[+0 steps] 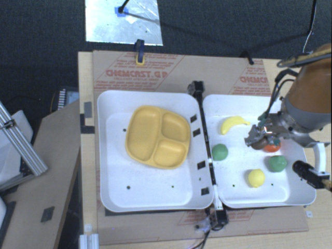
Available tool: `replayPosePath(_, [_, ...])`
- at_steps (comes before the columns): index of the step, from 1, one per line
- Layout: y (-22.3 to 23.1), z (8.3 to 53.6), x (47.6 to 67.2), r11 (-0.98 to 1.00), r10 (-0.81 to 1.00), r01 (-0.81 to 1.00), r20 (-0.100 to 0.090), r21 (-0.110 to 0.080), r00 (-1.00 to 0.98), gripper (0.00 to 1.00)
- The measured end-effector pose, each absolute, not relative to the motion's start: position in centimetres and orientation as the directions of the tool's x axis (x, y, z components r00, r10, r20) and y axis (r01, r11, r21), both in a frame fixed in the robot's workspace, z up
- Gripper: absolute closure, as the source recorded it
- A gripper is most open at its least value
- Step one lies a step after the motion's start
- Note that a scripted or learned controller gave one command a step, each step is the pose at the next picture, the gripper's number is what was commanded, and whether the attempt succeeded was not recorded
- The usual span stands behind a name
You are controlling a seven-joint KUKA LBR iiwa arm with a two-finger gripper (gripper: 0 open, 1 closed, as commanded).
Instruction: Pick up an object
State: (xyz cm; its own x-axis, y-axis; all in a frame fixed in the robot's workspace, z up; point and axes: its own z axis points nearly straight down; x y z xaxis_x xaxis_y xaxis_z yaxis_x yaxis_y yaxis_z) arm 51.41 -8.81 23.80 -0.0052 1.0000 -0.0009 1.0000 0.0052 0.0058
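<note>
My gripper (261, 137) hangs low over the right bin (228, 196), just above and left of a red-orange ball (272, 148) that its fingers partly cover. A yellow banana (232, 123) lies to its left. Lower in the same bin sit a green ball (220, 152), a green lump (277, 163) and a yellow ball (256, 178). I cannot make out anything between the fingers.
The left bin (114, 191) holds a yellow divided plate (157, 136). A black divider (205, 144) runs between the bins. The arm's grey and orange wrist (311, 95) fills the right side above the right bin. A black part (308, 173) juts over its right rim.
</note>
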Motion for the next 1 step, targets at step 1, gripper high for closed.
replayPosePath(1, [-4.29, 23.31, 51.17, 0.009, 1.000, 1.000, 0.002, 0.001, -0.009, 1.00])
